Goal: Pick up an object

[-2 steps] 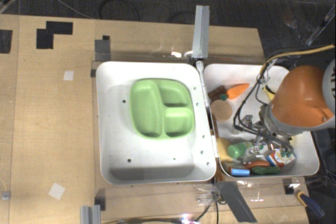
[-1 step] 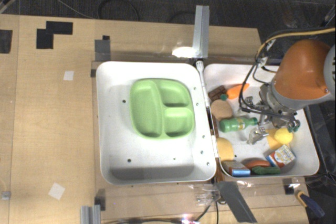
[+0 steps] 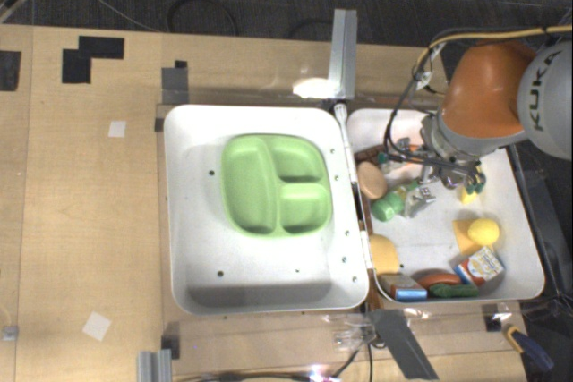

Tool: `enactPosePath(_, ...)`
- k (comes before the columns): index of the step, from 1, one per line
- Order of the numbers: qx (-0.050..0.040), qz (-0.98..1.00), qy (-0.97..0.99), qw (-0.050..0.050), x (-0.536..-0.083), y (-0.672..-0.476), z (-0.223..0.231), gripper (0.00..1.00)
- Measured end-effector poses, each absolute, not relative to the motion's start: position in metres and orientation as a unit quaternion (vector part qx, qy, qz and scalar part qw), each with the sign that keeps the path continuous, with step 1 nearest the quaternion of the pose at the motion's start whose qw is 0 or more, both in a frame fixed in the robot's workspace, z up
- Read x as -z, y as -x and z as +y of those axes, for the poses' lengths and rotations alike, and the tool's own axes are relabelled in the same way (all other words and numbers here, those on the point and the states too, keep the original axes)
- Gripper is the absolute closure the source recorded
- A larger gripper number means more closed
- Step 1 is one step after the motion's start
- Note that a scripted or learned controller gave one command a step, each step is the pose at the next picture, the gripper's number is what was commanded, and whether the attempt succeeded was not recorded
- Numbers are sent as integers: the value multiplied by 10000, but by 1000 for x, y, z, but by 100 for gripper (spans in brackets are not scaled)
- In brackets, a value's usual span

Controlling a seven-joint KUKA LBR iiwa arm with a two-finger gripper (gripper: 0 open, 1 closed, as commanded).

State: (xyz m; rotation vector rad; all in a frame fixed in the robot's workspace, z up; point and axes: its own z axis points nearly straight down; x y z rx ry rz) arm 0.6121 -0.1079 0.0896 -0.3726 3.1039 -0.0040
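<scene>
Green and stubby, a small bottle-like object (image 3: 387,208) lies near the left wall of the right-hand bin (image 3: 528,282), about halfway along that wall. It looks like the piece the arm is working toward. In the camera view the gripper (image 3: 424,193) hangs low over the bin's upper middle, just to the right of this green piece. The grey wrist and orange band block the view from above, so I cannot tell whether the claw is apart or together, and nothing can be seen clamped in it.

To do this step well, I would centre the claw squarely over the green object's short axis before descending. A tan rounded piece (image 3: 370,181) sits just above it against the same wall, so a slanted approach risks nudging one into the other or pinning the target against the wall. A straight drop, a close across the narrow width and a slow lift seem safest.

The object itself looks smooth, plastic and roughly cylindrical, lying on its side. It may roll if touched off-centre.

Elsewhere in the right-hand bin, a yellow ball (image 3: 484,232) rests toward the right wall. A small printed carton (image 3: 486,264) sits near the lower right corner. The left-hand bin (image 3: 192,282) carries a pale green divided tray (image 3: 273,183).
</scene>
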Motion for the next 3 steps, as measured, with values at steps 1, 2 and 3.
enactPosePath(1,12,9964,844,80,-91,-559,-109,0)
enactPosePath(2,18,9903,1386,72,-91,-580,-109,0)
enactPosePath(3,20,9939,1100,89,-91,-529,-133,0)
